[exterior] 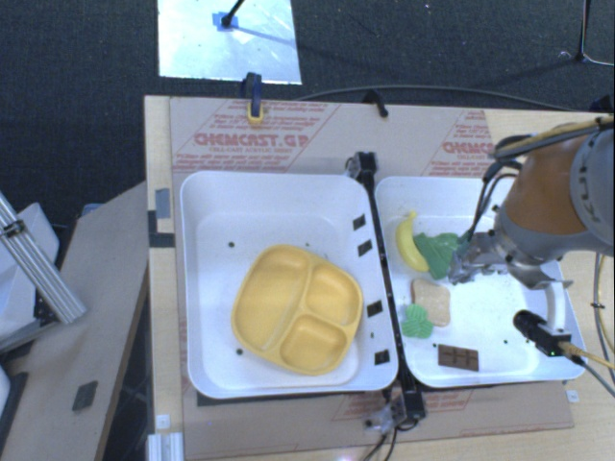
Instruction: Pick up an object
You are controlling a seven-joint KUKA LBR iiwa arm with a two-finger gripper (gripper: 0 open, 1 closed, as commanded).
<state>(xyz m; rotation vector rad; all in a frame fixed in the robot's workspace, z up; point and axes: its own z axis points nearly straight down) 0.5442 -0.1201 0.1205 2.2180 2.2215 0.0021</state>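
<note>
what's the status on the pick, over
Gripper low in right bin, at green leafy toy. Banana alongside it. Grasp unconfirmed.

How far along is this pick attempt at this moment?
Done: the arm has reached into the right bin, with the gripper low beside the green toy next to the banana. In hand: nothing visibly held. Left: grasp and lift. The cracker, small green piece and chocolate bar lie on the bin floor.
</note>
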